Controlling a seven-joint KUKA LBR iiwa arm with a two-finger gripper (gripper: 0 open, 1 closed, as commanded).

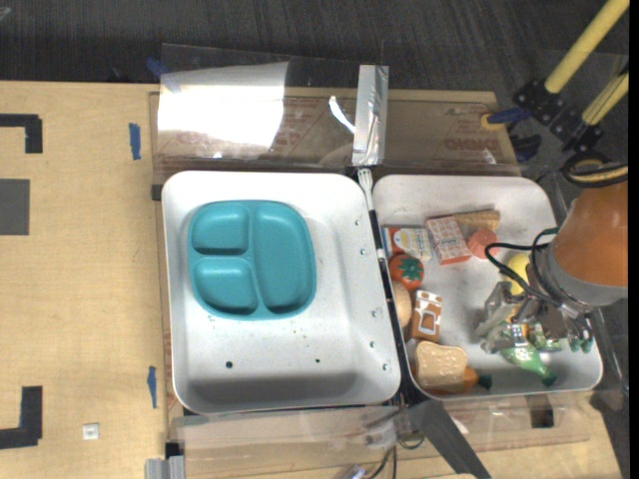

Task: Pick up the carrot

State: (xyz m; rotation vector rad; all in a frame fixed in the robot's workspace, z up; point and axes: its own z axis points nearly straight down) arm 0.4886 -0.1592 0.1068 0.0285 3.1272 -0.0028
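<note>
The gripper (pixel 521 329) is low in the right bin (pixel 569 379), near its right wall, but its metal parts mix with the small things under it, so I cannot tell if it is open or closed. The arm (pixel 597 242) with the orange band covers the right edge of this bin and is cut off by the frame.

The carrot is hard to identify with certainty. A green piece (pixel 531 361) lies just below the gripper, beside the front wall, and it could be the carrot's leaves; any orange body is hidden. A yellow object (pixel 516 270) is half covered by the wrist and a black cable.

Other things in the right bin: a tomato-like toy (pixel 405 269) near the left wall, a small orange carton (pixel 428 313) below it, a bread-like piece (pixel 440 364) at the front left corner, and some packets (pixel 448 238) at the back.

The left bin (pixel 339 347) holds a teal divided plate (pixel 253 257). The counter (pixel 70 267) on the left is wooden.
</note>
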